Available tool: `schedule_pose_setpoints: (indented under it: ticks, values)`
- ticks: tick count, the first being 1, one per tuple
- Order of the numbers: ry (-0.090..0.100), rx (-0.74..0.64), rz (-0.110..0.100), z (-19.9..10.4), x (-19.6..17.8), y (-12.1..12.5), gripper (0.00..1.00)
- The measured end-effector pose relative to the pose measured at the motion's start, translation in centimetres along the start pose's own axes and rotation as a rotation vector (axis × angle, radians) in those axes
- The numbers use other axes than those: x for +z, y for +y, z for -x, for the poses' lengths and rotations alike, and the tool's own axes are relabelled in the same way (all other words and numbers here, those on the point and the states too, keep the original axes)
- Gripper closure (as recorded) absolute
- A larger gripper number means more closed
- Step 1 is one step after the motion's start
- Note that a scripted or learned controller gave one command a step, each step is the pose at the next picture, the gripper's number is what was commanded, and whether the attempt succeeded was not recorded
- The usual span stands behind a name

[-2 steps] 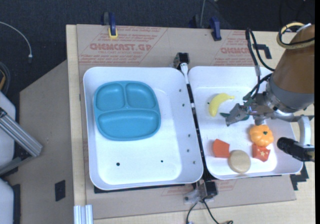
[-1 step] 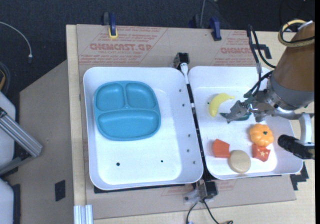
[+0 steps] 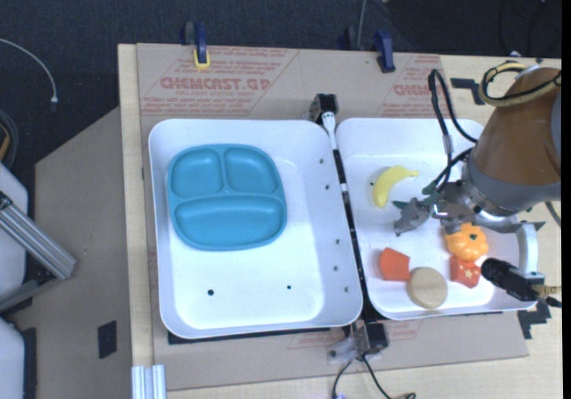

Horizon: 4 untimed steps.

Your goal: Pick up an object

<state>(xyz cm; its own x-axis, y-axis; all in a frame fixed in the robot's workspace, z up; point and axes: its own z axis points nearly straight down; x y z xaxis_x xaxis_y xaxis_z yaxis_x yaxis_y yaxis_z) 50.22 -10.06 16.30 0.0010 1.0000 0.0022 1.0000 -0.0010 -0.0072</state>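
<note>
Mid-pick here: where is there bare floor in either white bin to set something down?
Left white bin: bare floor below and right of the blue divided plate. Right white bin: a bare strip along its left wall, above the orange-red block. It is crowded lower right, where the yellow banana, orange pumpkin toy, beige round piece and gripper cluster.

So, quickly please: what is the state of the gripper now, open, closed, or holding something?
Gripper: it cannot be told whether open or closed; nothing is seen held. It is over the right bin, below the yellow banana.
</note>
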Motion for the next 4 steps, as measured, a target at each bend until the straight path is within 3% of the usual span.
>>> schedule_pose_setpoints:
  ticks: [2, 3, 4]
  values:
    - [0.000, 0.001, 0.004, -0.3, 8.0, -0.9, 0.00]
    - [-0.002, 0.000, 0.009, -0.3, 6.8, -0.8, 1.00]
    - [-0.004, -0.002, 0.014, -0.1, 1.6, 0.3, 1.00]
